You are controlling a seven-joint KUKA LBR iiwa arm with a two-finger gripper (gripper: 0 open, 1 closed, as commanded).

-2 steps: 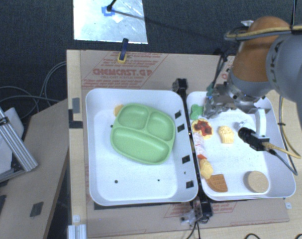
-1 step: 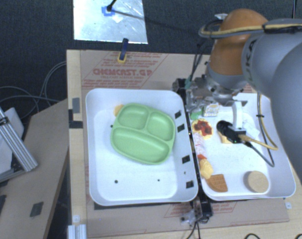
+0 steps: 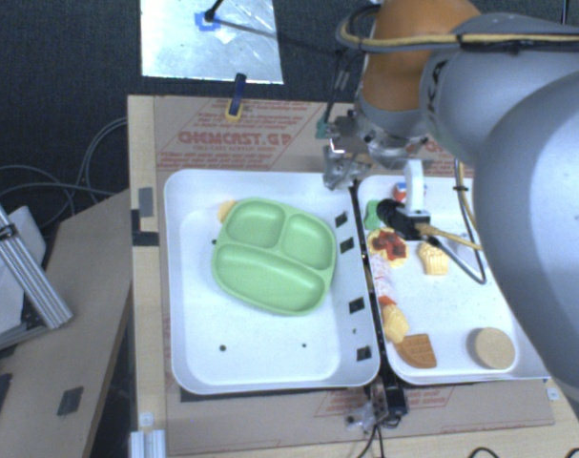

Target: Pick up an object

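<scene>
Two white bins here: the left bin (image 3: 189,284) has a green divided plate (image 3: 273,255), the right bin (image 3: 461,299) holds a pile of toy food (image 3: 396,246). The gripper (image 3: 344,172) sits over the divider at the far edge; can't tell what its state is.

Smooth, faintly glossy green plastic for the divided tray (image 3: 274,255). Matt white plastic for the left bin (image 3: 189,284). Crinkled, shiny metal foil for the sheet (image 3: 211,29) at eleven o'clock. Dull brown printed cardboard (image 3: 234,139) beneath. Glossy orange band (image 3: 415,27), satin grey arm casing (image 3: 532,141).
</scene>
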